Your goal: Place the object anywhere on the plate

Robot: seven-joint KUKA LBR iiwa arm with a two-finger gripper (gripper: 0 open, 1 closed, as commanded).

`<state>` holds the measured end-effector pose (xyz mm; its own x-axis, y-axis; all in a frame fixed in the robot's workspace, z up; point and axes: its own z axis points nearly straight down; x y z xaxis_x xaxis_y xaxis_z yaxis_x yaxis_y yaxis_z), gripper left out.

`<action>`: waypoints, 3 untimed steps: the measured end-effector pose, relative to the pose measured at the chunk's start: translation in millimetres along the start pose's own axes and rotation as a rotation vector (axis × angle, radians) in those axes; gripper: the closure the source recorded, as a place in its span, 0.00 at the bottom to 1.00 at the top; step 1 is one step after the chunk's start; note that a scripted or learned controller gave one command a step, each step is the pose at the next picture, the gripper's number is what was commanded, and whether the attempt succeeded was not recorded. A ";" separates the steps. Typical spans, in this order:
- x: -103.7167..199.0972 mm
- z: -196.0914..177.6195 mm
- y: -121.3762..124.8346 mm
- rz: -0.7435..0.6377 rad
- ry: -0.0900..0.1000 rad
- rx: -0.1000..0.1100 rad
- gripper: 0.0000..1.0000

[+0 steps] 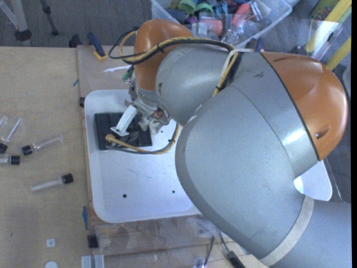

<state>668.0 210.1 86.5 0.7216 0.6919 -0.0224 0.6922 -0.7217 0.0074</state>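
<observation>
Tool [131,125] low by the far-left rim of the white bin [139,191] — spread unclear — open floor toward the near rim.

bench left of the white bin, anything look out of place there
Yes: small clear vials with black caps lie scattered on their sides on the wooden bench, outside the white bin, pointing different ways.

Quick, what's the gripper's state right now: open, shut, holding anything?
Gripper: cannot be told from this angle; it is down low over the white bin.
</observation>
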 end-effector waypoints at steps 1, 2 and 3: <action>-10.8 -69.6 -11.8 -0.346 0.001 0.003 1.00; 5.0 -157.6 -9.1 0.175 0.024 0.009 1.00; -10.5 -17.8 -27.2 0.505 0.022 0.013 1.00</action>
<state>641.7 222.9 104.3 0.9665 0.2567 0.0018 0.2567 -0.9665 -0.0002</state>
